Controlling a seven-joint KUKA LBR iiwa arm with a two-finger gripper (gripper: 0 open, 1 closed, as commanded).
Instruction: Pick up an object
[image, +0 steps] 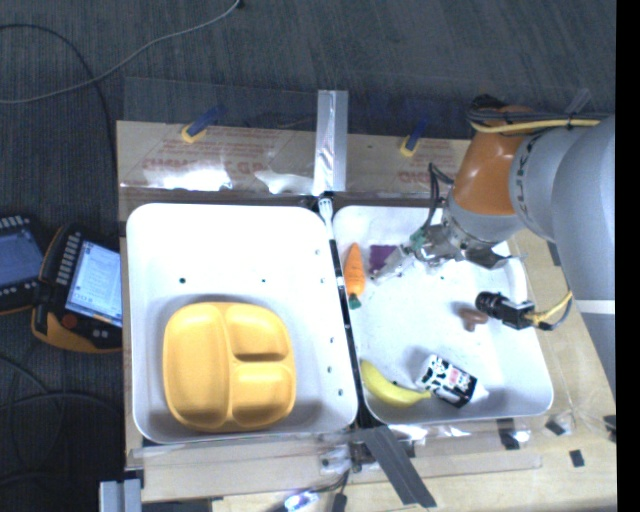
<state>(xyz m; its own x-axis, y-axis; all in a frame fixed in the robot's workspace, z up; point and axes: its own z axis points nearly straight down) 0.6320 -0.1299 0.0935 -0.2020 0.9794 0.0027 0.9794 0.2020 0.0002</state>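
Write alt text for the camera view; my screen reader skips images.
A grey arm's gripper hangs over the right bin, near a purple object and a carrot; a banana and small box lie nearer. The left bin holds a yellow tray.

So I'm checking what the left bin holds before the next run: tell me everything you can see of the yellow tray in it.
The yellow tray looks like smooth moulded plastic, roughly square with rounded corners. Grooves split it into three sections: one long section down its left side and two smaller ones stacked on its right. Whether it lies right side up or face down I cannot tell. It lies flat on the floor of the left bin, in the near half, close to the front wall. Nothing else touches it.
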